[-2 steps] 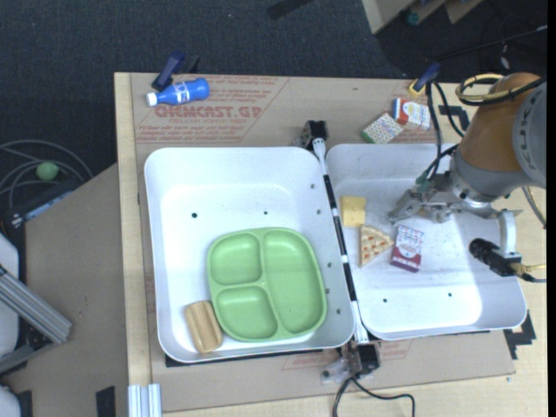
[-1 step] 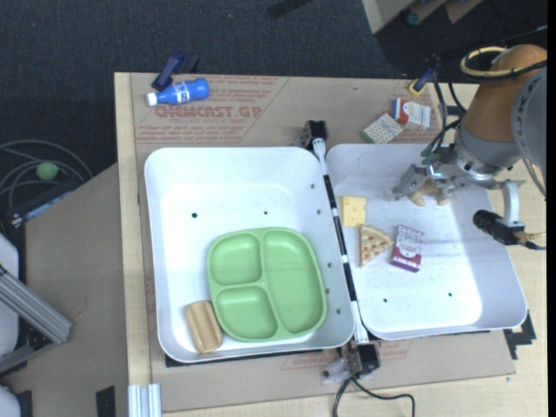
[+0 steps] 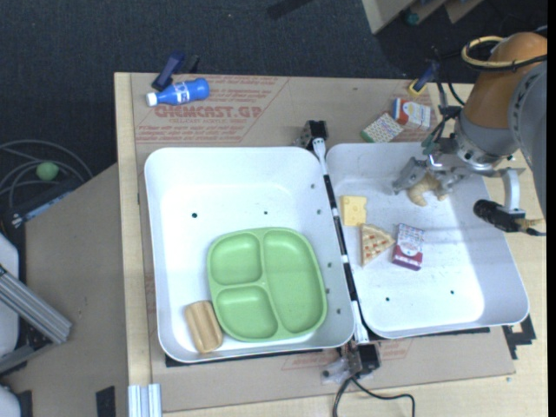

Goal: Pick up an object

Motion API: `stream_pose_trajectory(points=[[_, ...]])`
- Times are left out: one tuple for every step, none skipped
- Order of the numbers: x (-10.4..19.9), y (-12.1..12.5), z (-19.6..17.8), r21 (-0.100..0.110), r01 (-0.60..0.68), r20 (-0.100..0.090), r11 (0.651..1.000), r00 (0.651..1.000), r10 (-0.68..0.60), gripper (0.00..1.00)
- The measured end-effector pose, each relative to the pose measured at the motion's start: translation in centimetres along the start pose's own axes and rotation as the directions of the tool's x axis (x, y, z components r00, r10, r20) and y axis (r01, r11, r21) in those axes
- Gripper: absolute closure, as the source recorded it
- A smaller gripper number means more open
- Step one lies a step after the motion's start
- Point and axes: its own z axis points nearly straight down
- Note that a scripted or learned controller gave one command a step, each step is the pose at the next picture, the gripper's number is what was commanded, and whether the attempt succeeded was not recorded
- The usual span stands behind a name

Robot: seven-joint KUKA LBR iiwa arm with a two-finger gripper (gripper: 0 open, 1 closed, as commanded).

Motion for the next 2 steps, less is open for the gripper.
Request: stream_pose_trajectory(points=[[-0.5, 0.0, -1.1, -0.007, -0.001, 0.014, 1.0, 1.0, 0.001, 1.0], [3.8, -0.1, -0.1, -0.011, -0.006, 0.026, 1.0, 1.0, 0.007, 1.0]])
